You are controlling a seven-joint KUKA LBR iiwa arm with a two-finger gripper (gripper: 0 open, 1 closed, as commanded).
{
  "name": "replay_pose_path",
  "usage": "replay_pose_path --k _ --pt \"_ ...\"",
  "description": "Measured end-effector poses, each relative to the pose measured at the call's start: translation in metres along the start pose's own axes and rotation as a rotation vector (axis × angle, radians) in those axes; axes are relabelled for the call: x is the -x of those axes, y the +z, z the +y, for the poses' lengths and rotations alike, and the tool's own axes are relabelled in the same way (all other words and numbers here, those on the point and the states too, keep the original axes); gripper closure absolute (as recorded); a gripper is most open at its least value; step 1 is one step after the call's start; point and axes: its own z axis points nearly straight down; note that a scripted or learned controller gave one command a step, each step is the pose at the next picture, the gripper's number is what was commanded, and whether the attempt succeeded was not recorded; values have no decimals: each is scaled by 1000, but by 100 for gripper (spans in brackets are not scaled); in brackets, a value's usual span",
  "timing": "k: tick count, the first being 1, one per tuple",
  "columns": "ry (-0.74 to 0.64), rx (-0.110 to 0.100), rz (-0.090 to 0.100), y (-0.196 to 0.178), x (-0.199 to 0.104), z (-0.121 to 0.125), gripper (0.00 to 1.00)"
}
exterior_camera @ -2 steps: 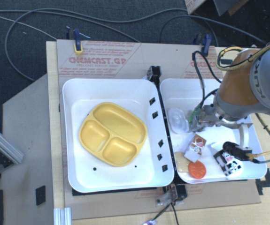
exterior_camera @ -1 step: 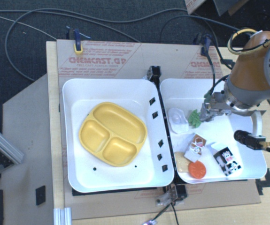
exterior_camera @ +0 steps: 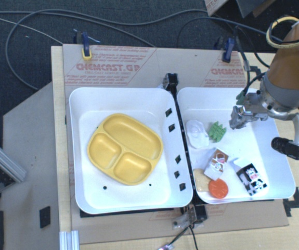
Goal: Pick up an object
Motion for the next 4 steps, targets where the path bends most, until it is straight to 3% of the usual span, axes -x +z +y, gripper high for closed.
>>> replay_pose_path --k 1,2,4 --pt "-1 2 -1 -65 0 -1 100" --pt "0 -4 1 -71 0 0 100" --pt "-4 -11 4 -33 -102 -14 100"
